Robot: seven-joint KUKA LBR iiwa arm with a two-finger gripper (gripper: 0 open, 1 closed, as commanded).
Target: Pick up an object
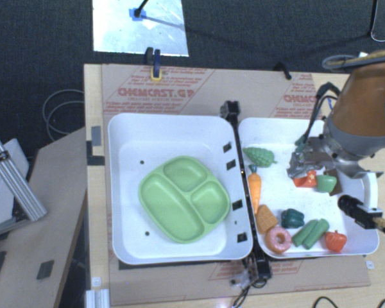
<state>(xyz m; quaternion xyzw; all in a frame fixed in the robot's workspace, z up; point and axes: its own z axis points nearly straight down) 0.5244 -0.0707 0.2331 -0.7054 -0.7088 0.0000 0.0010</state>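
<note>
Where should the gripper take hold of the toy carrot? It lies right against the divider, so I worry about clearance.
Probably across the orange body of the carrot, at its thicker upper half just below the green top, coming straight down from above. It lies flat, lengthwise beside the right bin's left wall, so the fingers are best set across its narrow width; the wall side looks tight, so centre carefully.

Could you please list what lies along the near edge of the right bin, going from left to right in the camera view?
Pink doughnut → green bean pods → red tomato.
</note>
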